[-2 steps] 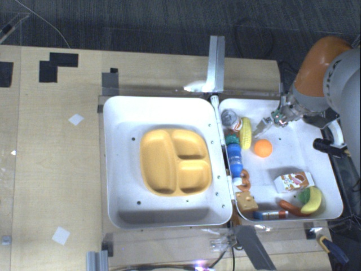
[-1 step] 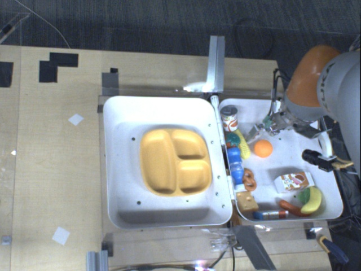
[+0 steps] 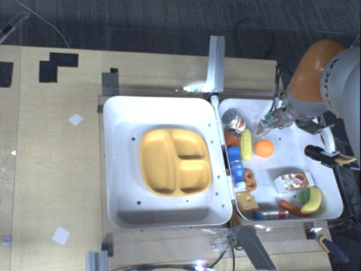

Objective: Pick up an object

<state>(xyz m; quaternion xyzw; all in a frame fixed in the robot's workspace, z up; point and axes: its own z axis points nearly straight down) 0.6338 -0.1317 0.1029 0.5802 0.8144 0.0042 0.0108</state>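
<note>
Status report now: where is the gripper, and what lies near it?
Gripper low in right white bin, upper part. Round orange ball just below it, untouched. Yellow corn cob beside the ball.

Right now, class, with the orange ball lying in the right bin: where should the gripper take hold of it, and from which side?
Grip the orange ball across its widest middle, coming straight down from above. It is round, so no side is better by shape, but the corn cob lies close on its left; probably set the fingers along the free near-far line.
</note>
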